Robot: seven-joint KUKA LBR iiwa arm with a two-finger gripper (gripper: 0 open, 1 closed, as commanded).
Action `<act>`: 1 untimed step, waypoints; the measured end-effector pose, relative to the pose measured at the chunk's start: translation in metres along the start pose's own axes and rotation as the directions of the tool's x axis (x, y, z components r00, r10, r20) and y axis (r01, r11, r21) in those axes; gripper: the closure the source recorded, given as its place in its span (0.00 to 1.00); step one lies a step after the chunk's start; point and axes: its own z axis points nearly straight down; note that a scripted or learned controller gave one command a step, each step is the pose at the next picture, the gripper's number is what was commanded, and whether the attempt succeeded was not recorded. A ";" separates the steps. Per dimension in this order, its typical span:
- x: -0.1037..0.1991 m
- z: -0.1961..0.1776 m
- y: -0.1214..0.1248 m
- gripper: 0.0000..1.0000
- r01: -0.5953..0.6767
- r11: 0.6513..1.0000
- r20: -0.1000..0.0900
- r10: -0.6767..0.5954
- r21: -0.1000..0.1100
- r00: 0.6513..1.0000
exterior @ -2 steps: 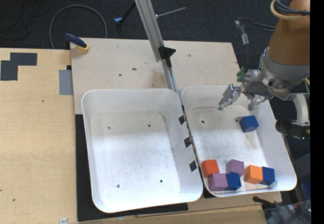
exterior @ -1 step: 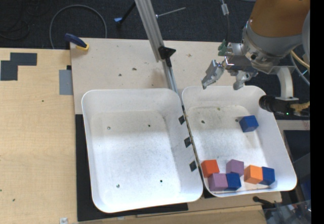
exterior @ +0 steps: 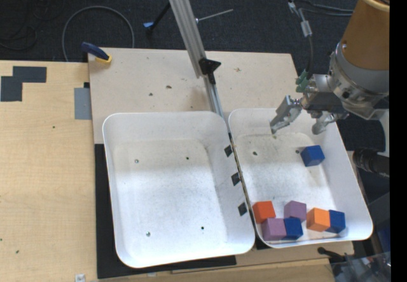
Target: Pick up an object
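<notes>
We see the gripper (exterior: pixel 300 119) hanging over the far end of the right bin (exterior: pixel 356 176), its fingers spread apart with nothing between them; a blue cube (exterior: pixel 312 155) lies just beside it on the bin floor; five more blocks, orange, purple and blue, cluster at the near end; the left bin (exterior: pixel 121 147) sits on a pale wooden bench (exterior: pixel 146 83); cables trail across the dark floor behind.

A single fixed camera is looking down at a slant over two shallow white plastic bins (exterior: pixel 166 123).
</notes>
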 end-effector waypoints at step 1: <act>0.025 -0.021 0.018 0.00 0.000 1.000 0.001 0.000 0.001 1.000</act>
